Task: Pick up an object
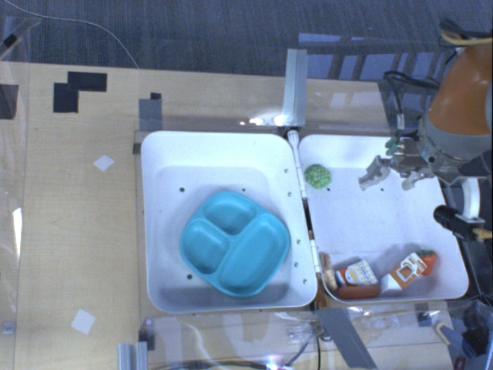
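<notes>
My gripper (394,175) hangs over the upper part of the right bin (385,214), open, with nothing between its fingers. A small green knobbly ball (317,176) lies to its left, close to the bin's left wall and apart from the fingers. Along the bin's front wall lie an orange and white carton (410,269), a smaller white carton (360,271) and a reddish sausage-shaped piece (356,290). The orange-banded wrist (461,102) rises at the right edge.
The left bin (166,168) holds a blue divided plate (235,242) near its middle. A metal post (295,91) stands behind the ridge between the bins. A black part of the arm (461,222) overhangs the right bin's right wall.
</notes>
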You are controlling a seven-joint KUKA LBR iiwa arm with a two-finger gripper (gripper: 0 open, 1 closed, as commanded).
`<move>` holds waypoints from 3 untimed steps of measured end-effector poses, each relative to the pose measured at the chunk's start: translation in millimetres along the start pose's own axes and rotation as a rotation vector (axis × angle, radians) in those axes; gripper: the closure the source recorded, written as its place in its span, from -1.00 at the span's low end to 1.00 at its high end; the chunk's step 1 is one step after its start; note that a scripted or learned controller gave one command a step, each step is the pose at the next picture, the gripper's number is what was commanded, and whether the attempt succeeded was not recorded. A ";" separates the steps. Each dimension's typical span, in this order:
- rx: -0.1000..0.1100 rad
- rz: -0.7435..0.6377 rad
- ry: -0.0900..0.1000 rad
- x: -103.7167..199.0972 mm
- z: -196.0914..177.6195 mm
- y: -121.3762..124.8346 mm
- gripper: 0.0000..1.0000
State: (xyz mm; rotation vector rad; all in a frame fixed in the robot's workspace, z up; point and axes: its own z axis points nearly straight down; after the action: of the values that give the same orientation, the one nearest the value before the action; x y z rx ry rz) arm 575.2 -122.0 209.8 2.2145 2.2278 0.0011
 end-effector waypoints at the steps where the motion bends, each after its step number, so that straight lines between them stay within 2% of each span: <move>1: -0.002 -0.004 0.001 0.9 -10.6 1.1 1.00; 2: -0.002 -0.003 0.000 0.8 -10.6 1.1 -1.00; 3: 0.002 0.052 0.001 9.2 85.9 -89.0 -1.00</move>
State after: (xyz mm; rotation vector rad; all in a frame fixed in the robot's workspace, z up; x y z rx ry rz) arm 486.2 -113.3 123.9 2.2729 2.1714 -0.0007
